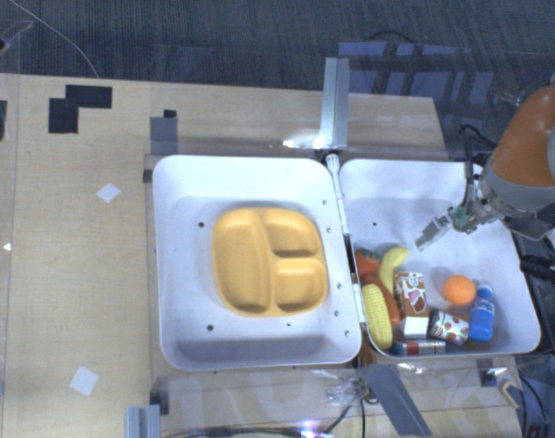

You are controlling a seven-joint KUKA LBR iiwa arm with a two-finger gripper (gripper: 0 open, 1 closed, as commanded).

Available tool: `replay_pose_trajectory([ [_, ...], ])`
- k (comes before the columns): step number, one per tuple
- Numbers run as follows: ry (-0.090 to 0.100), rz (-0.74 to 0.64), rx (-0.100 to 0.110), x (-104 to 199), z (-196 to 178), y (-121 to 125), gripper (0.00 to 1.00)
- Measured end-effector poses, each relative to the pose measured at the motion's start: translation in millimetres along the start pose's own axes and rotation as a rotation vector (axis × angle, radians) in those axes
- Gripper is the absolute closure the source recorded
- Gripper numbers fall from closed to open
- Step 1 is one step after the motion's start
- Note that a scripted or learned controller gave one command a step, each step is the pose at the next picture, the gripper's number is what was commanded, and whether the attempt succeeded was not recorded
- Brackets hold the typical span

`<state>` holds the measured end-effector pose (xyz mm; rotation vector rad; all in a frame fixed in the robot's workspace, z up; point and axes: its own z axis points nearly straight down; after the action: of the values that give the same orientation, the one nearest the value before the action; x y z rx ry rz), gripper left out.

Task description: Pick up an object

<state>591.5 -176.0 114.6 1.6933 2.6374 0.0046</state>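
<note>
Looking down, we are seeing our tool [434, 230] hovering over the bare far part of the right bin [387, 190], holding nothing; its fingers seem narrowly parted, though blurred. Objects are lying along the near side: banana [392, 261], corn [378, 308], orange [459, 290], blue bottle [481, 313]. A yellow tray [268, 260] is sitting in the left bin [182, 245].

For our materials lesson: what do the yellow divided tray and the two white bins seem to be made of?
The yellow divided tray looks like moulded plastic with a smooth, slightly matte finish: uniform colour, rounded compartment edges. The left white bin and right white bin look like thin formed plastic, smooth with soft sheen and rounded corners; painted metal cannot be ruled out.
</note>
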Motion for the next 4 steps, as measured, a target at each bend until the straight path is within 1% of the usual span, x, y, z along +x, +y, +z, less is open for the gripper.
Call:
replay_pose_trajectory([
  [1,0.000,0.144,-0.001,-17.5,26.9,-0.7,0.00],
  [2,0.000,0.144,-0.001,-17.5,26.9,-0.7,0.00],
  [3,-0.002,-0.088,-0.004,31.1,25.4,-3.8,0.00],
  [4,-0.003,-0.086,0.003,-0.2,8.7,-76.1,0.00],
])
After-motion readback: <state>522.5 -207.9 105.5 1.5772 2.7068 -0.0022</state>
